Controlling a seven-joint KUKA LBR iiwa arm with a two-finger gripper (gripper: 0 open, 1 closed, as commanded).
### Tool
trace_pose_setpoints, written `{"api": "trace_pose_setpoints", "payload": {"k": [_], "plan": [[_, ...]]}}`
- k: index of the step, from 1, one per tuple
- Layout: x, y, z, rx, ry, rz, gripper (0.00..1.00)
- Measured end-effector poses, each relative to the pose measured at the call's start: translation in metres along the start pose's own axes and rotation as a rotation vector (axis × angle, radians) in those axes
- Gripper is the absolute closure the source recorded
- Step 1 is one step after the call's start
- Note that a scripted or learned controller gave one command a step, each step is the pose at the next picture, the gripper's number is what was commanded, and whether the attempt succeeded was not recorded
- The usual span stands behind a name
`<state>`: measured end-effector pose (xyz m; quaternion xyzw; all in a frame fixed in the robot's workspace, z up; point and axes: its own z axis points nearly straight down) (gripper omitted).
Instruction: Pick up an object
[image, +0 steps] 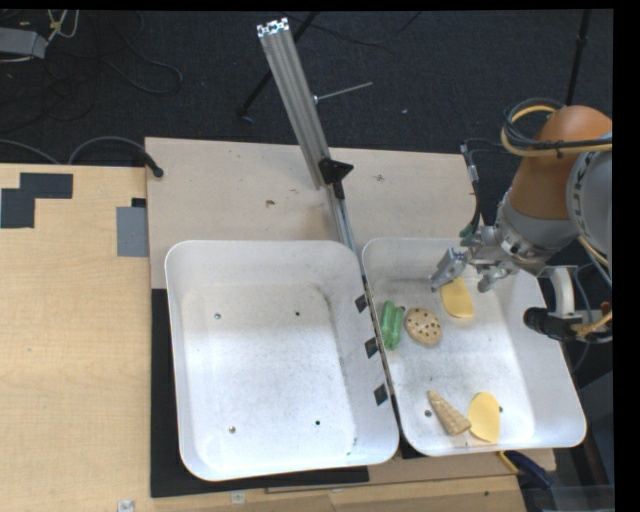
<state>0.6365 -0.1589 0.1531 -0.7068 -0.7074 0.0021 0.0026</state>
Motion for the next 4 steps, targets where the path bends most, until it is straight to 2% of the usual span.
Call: {"api": "trace_pose_setpoints", "payload": {"k": [1, 2, 3, 4], "plan": [[0.009, -0.004, 0.050, 0.001, 0.001, 0.000, 0.00], [0.009, -0.002, 0.059, -0.008, -0.002, 0.000, 0.00], [0.008, -0.003, 0.048, -0.007, -0.002, 0.002, 1.00], [0.000, 0.002, -0.010, -0.010, -0.002, 0.002, 1.00]]}}
